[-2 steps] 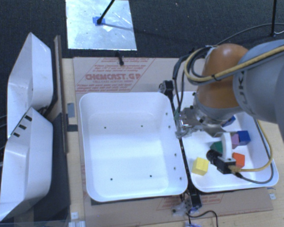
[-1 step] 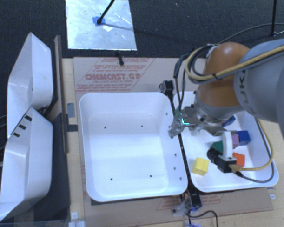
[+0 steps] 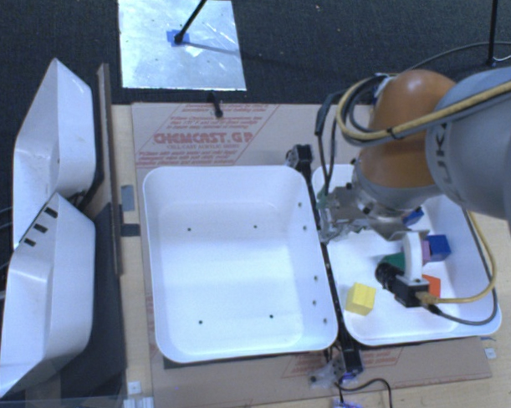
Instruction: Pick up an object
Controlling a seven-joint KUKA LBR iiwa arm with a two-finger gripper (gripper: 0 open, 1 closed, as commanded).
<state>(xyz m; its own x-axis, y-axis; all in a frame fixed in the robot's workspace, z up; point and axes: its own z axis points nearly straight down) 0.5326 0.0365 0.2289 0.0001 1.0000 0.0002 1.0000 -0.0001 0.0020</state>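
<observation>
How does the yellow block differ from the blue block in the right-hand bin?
The small yellow block lies in the open near the bin's left front, fully in view; the small blue block sits farther right and back, close beside the arm's wrist gear, partly hidden by it. The yellow one looks turned at an angle, the blue one squarer to the bin. Both look like small cubes in the right white bin.

A robotics lab — a grey-and-orange industrial arm (image 3: 420,126) trailing cables reaches over 2 shallow white plastic bins (image 3: 232,258) on a cardboard-covered desk (image 3: 211,129).
</observation>
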